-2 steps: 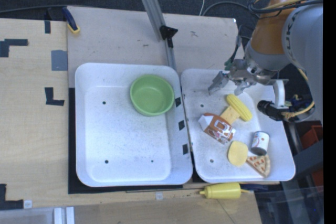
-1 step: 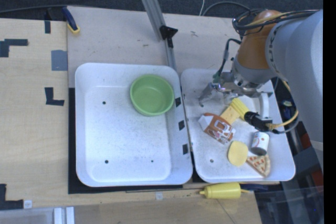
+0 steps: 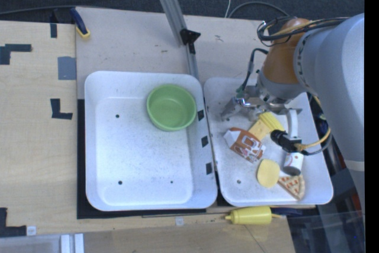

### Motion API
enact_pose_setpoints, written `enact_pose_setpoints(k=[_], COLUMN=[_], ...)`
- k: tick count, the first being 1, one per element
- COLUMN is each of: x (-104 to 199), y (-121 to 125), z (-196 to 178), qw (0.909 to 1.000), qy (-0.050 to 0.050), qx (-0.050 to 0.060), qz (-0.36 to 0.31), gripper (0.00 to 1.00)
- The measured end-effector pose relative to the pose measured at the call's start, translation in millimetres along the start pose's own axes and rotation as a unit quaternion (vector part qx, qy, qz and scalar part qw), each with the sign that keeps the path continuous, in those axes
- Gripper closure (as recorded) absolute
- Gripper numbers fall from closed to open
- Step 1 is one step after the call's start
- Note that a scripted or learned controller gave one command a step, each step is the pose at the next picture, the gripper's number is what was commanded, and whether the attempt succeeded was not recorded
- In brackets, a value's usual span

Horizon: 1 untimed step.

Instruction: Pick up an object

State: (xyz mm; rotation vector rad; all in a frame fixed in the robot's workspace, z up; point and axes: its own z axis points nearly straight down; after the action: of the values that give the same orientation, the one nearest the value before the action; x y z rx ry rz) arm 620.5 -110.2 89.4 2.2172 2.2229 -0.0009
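Two shallow white plastic bins sit side by side on the pale wooden bench [image 3: 35, 127], their inner rims touching along the middle. The left bin [image 3: 106, 186] holds one item: a round light-green plastic bowl [image 3: 172, 106], upright, near the bin's far right corner, close to the rim; the rest of the floor is bare white, open room on the bowl's left and near sides. The right bin [image 3: 231, 186] holds four loose pieces, bunched in its middle and near right: one orange-and-white crumpled packet [image 3: 246, 144], one yellow ridged block [image 3: 265, 125] just beside the packet on its right, one flat yellow round disc [image 3: 267, 173] nearer the front, one orange waffle-patterned wedge [image 3: 292, 186] touching the disc's right side, close to the front right corner. The bin's left strip and near left corner are bare. The grey arm with its orange band [image 3: 281, 62] reaches in from the right; its two-finger gripper [image 3: 234, 106] sits low over the far left part of the right bin, above the packet, metal fingers spread apart with nothing between them. One yellow plastic bottle [image 3: 251, 215] lies on its side outside, against the right bin's front edge. One blue-and-yellow clamp [image 3: 80, 23] sits at the bench's far edge.
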Motion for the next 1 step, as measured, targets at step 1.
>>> enact_pose_setpoints(k=[1], x=[0.6], y=[0.0], z=[-10.1], qw=[1.0000], qy=[0.000], qx=[0.000], qz=[-0.001], gripper=[1.00])
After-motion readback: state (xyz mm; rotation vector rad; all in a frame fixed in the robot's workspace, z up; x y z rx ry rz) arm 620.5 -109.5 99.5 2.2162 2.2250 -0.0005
